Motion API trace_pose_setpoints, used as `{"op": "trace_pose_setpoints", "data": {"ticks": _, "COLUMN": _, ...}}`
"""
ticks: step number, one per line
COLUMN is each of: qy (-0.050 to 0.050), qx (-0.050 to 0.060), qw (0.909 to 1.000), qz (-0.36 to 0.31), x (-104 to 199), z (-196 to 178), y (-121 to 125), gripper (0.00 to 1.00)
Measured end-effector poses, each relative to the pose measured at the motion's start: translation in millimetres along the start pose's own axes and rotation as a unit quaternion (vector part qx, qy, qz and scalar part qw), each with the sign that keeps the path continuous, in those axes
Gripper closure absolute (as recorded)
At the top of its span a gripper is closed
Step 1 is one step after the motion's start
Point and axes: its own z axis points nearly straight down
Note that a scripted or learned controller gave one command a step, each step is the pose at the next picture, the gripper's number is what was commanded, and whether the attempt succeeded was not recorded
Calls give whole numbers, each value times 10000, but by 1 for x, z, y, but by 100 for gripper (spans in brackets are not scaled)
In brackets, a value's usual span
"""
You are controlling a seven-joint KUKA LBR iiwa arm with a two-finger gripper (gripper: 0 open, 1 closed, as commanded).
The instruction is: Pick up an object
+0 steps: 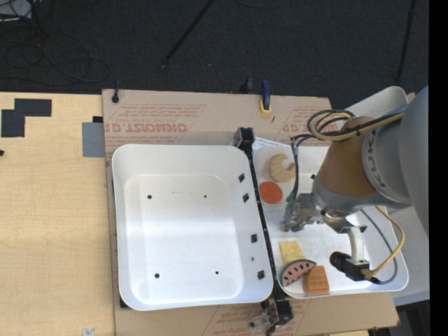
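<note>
While the arm (392, 152) reaches in from the right and covers much of the right bin (343, 287), we place its jaws low over the middle of that bin. We see the metal head from above and its tips blur together, so we cannot tell how far the jaws are open or whether they have hold of anything.

All the loose things lie in the right bin. A red-orange disc (271, 192) sits just left of the jaws, near the black divider (252, 201) that runs between the two bins. A pale crescent piece (281, 167) lies beyond the disc, toward the far wall. On the near side of the jaws a yellow block (290, 250) rests flat. A watermelon slice (298, 271) lies just in front of it, seemingly touching it. An orange-brown block (317, 281) sits against the slice's right end, close to the near rim.

The left bin (182, 215) stands beside the right one. Both rest on a cardboard sheet (175, 121) on the wooden tabletop (49, 222).
</note>
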Motion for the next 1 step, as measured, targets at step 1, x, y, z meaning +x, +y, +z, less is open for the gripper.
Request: {"op": "trace_pose_setpoints", "data": {"ticks": 1, "qy": -24, "qx": -31, "qw": 10000, "qz": 5, "x": -76, "z": -3, "y": 26, "gripper": 100}}
